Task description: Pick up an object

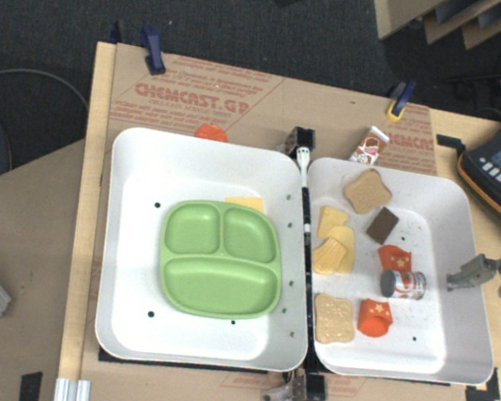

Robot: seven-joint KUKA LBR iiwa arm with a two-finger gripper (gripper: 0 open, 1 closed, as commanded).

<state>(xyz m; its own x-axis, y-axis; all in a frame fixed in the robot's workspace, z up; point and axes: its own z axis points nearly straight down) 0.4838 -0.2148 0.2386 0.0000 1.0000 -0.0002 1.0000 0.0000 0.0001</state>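
The claw (474,272) hovers at the right bin's (452,357) right rim; I cannot tell its grip. Still the approach: next, reach left toward the can (403,284).

Left bin (117,315): I'm seeing a divided plate (220,259) lying in its middle.
Right bin (439,350): I'm seeing a can (403,284) lying centrally, toast (367,192) behind it, cracker (334,319) nearer front-left.
Gripper (473,274): hovering at the right bin's right rim.

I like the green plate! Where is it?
The green divided plate lies in the middle of the left bin, with a yellow cheese slice peeking out behind its far edge.
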